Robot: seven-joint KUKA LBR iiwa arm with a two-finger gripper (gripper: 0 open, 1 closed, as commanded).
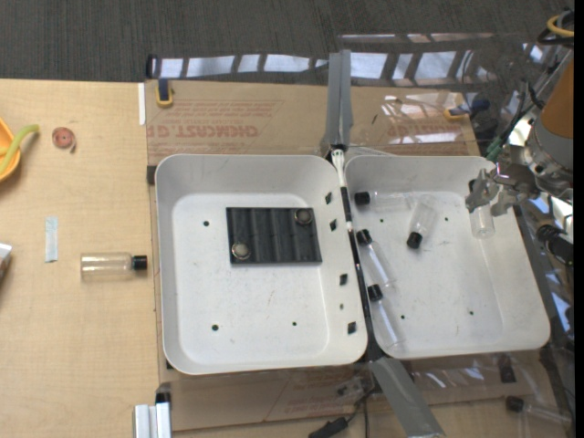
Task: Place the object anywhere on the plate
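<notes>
At the right edge of the frame the pincer (484,203) hangs over the right bin (511,336) – clamped on a clear vial (482,219) – well apart from the dark plate (272,236) in the left bin (182,336).

On my feed the wooden desk (73,336) carries a clear vial with a black cap (112,264) lying on its side left of the bins. A small grey strip (51,240) sits above it, and a little reddish disc (62,138) lies further up. At the left edge I see part of an orange and yellow-green object (11,151). Brown cardboard with reversed print (233,124) lies behind the bins.
</notes>
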